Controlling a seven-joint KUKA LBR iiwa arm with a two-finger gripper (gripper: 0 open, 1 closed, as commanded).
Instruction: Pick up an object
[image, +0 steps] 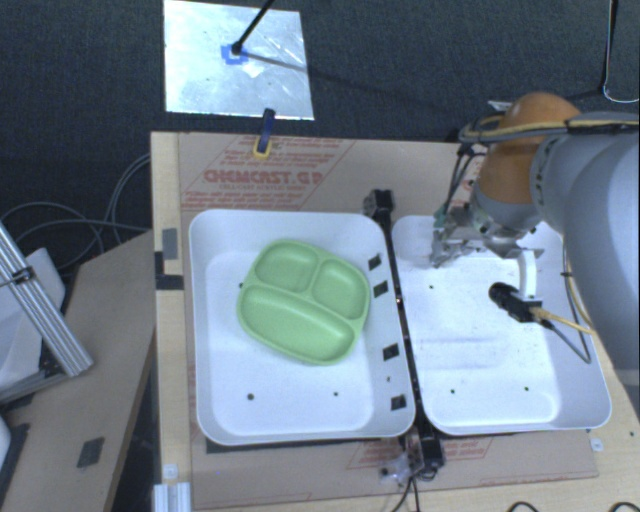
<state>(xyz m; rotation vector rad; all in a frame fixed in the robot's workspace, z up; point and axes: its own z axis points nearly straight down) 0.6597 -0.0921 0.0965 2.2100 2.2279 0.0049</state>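
Observation:
A light green divided plate (303, 299) lies flat in the left white bin (220, 400), a little above its middle. My gripper (445, 250) hangs over the upper left part of the right white bin (520, 400), well to the right of the plate and apart from it. Nothing shows between its tips. The grey arm with its orange band (520, 150) comes in from the upper right.
A black divider with clips (395, 320) runs between the two bins. A black cable piece (512, 302) hangs off the arm over the right bin. A silver sheet (235, 60) lies beyond the bench, and an aluminium frame (35, 310) stands at left.

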